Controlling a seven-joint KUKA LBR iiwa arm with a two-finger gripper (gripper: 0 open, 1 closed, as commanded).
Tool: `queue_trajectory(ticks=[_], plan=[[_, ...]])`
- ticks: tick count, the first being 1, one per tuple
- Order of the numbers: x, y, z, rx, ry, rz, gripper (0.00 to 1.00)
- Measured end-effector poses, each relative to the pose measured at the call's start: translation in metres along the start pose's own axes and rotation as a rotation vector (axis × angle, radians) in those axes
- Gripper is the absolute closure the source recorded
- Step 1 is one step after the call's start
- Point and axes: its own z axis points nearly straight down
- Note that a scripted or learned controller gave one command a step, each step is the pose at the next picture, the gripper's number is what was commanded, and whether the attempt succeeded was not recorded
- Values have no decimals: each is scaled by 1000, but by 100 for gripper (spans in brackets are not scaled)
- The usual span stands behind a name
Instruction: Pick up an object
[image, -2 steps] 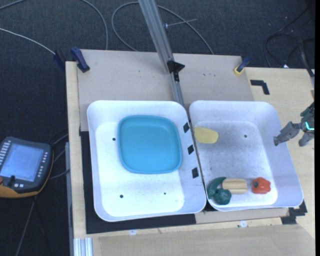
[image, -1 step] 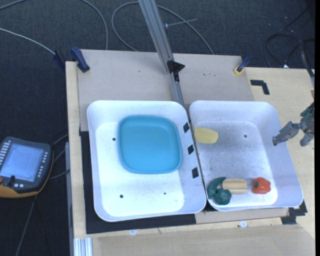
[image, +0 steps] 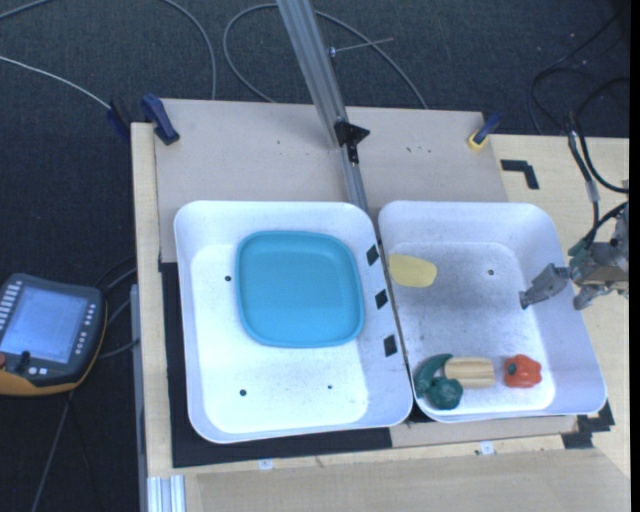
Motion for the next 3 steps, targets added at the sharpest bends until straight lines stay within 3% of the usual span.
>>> queue_trajectory(ticks=[2, 3], plan=[[-3, 1, 113, 1, 0, 1, 0], [-4, 2, 100, -4, -1, 1, 100]])
